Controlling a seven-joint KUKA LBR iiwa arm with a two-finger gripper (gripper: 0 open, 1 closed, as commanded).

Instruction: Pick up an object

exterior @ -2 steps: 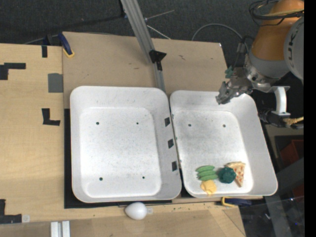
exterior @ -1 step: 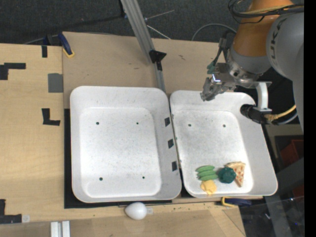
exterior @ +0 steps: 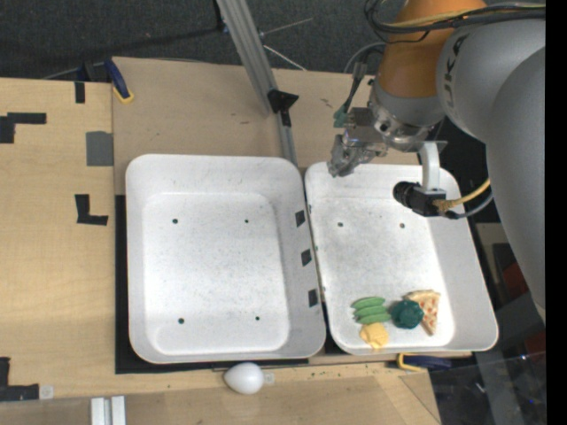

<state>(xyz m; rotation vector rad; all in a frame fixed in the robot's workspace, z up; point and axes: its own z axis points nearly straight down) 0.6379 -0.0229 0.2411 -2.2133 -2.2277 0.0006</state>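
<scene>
A: Where is the gripper (exterior: 341, 165) seen?

B: It is seen above the far left corner of the right bin (exterior: 443, 237), hanging from the grey arm (exterior: 496, 69) with its orange band. Whether anything is gripped cannot be told, as the tip is too small and dark to be read.

A: And where are the things to be picked up?

B: 4 small toys are gathered at the near edge of the right bin, well apart from the gripper. A green pod (exterior: 370, 308) is laid beside a dark green lump (exterior: 407, 314); a yellow piece (exterior: 375, 334) is set just in front of the pod, and a pizza slice (exterior: 428, 310) is placed to the right of the lump.

A: Is anything noted outside the bins?

B: The left bin (exterior: 213, 175) is set beside the right one, and a white egg (exterior: 244, 378) is seen on the bench (exterior: 177, 104) in front of it
</scene>
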